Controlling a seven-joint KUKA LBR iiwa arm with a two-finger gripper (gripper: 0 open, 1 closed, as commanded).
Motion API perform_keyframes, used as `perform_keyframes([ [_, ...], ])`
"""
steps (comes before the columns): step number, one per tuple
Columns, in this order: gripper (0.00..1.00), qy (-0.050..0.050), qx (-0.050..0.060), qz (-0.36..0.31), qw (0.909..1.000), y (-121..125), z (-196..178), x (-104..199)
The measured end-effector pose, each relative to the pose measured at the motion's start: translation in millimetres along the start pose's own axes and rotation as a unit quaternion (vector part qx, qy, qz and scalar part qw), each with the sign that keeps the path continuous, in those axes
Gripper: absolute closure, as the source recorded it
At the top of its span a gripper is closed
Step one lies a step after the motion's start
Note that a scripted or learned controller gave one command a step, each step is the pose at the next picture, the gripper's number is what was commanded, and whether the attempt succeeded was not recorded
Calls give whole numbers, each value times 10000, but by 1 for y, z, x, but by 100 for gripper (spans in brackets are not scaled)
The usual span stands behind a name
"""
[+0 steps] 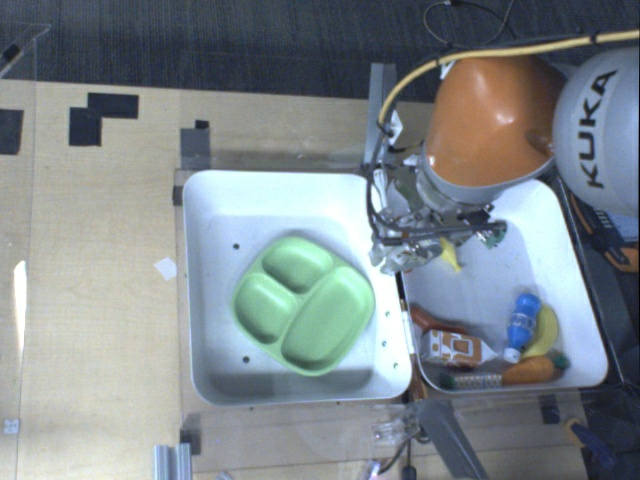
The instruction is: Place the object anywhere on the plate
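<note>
A green plate with three compartments lies in the left white bin, a little right of its middle. My gripper hangs below the orange wrist band, over the wall between the two bins, just above and right of the plate's upper right edge. A small yellow thing shows right beside the gripper on its right side. I cannot tell whether it is held or lies in the bin beneath.
The right bin has several items along its front edge: a blue bottle, a banana, a carrot, a brown carton and a reddish piece. The arm's bulk covers that bin's back part.
</note>
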State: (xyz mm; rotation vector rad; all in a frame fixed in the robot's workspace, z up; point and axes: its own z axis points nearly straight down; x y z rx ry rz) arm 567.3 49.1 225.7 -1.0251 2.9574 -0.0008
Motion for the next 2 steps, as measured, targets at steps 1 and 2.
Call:
perform_keyframes([
  [1, 100, -1, -5, -545, 9985, 46, -23, 2],
  [2, 100, -10, 0, -830, 9966, -21, -12, -28],
])
